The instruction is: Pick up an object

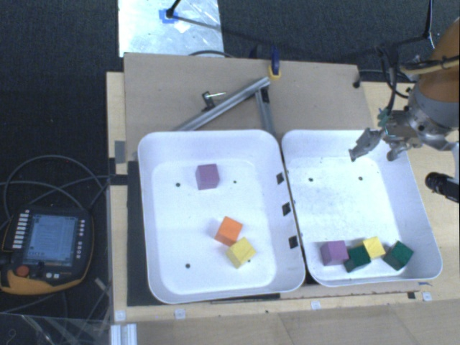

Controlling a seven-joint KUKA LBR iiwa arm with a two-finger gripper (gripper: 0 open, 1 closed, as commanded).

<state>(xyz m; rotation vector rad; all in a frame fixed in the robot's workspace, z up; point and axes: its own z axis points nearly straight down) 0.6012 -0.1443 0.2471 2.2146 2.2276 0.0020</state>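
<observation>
While end effector (pixel 377 146) fingers spread: left bin (pixel 154 214) with three cubes, right bin (pixel 420 214) with four.

So the desk (pixel 316 85) is a tan board with a paler wooden edge showing around it, sitting on dark carpet (pixel 57 63). Two shallow white bins sit side by side on it, touching along the middle: the left bin (pixel 154 192) and the right bin (pixel 417 200). Behind the left bin there's a pair of grey metal bars (pixel 230 105) lying at an angle on the board, meeting near a small yellow-and-blue clamp (pixel 274 66) at the back edge. Off the desk, on the carpet to the left, a control pendant (pixel 47 249) lies with its cable looped around it, and a shiny sheet (pixel 169 16) lies farther back.
</observation>
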